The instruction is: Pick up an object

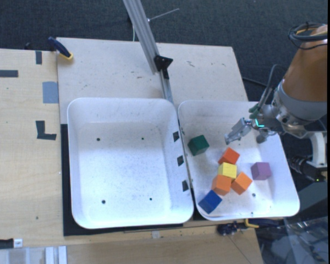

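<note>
The hand (243, 130) hangs part open, holding nothing. Just below it sits an orange block (229, 157): light, rigid, smooth-sided; best gripped across two opposite flat faces.

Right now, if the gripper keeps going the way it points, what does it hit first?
The gripper points left and slightly down the picture, so probably the green block first, with the orange block passing just below its line. Height above the right bin is unclear.
</note>
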Controlling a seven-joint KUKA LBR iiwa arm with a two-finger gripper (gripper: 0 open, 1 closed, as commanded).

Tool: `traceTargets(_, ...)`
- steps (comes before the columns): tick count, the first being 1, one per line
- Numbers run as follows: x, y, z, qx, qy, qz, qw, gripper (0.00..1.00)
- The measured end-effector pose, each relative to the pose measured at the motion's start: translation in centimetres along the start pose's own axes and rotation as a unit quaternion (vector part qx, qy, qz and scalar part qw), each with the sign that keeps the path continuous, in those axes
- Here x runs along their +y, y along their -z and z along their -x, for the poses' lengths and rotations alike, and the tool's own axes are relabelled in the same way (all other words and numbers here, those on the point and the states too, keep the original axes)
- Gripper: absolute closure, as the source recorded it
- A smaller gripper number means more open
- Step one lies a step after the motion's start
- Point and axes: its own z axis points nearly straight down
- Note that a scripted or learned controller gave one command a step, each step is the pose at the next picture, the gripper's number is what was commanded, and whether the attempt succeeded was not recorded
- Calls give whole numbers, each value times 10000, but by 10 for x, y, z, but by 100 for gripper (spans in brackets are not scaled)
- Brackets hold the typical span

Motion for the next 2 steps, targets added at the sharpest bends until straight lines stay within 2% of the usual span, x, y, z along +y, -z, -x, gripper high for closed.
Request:
traceTargets(1,6,-46,1,0,-9,-24,10000,0)
traceTargets(2,3,-109,7,4,-14,-38,10000,0)
